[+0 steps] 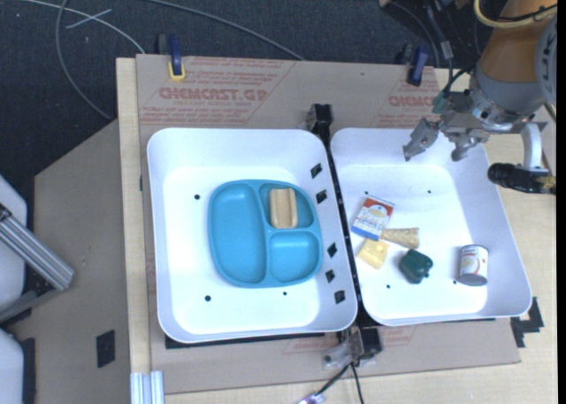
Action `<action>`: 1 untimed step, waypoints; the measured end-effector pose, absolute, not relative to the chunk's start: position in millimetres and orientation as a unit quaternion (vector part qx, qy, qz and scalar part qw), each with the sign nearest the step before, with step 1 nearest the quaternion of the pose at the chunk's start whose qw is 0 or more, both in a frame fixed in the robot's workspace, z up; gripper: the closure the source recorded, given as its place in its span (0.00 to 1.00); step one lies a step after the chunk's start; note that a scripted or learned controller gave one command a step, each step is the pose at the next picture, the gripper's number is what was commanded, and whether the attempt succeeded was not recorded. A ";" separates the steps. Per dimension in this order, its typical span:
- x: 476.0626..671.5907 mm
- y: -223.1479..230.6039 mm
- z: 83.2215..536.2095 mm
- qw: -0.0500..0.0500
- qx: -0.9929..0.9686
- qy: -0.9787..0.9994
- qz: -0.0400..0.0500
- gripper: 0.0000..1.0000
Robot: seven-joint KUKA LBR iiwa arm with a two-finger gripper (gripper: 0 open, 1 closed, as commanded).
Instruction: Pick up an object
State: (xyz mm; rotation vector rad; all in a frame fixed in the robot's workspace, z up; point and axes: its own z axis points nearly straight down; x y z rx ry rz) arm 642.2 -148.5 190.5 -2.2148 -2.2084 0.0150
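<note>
Nearest me, along the front of the right bin [495, 243], I see a small white can [472, 264] lying near the right wall, a dark green lump [415, 265] to its left, and a pale yellow block [372, 254] left of that. Just behind the yellow block lies a tan wedge-shaped piece [401, 237], and touching it on the upper left sits a small white carton with a red top [371, 217].

In the left bin [177, 217] I have a blue divided tray [263, 232] resting flat in the middle, with a tan oblong piece [282, 208] lying in its upper right compartment. Black clips [329, 221] run along the seam between the two bins.

Farther back, my gripper [439, 140] hangs above the rear edge of the right bin, its two fingers spread apart with nothing between them, well apart from the cluster of objects. The grey and orange arm [517, 35] rises behind it at the top right. Beyond the bins, two blue clamps [176, 56] hold the board on the table [80, 217].
</note>
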 end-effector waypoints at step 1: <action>645.4 -148.2 200.3 0.001 -0.707 -0.707 0.000 0.00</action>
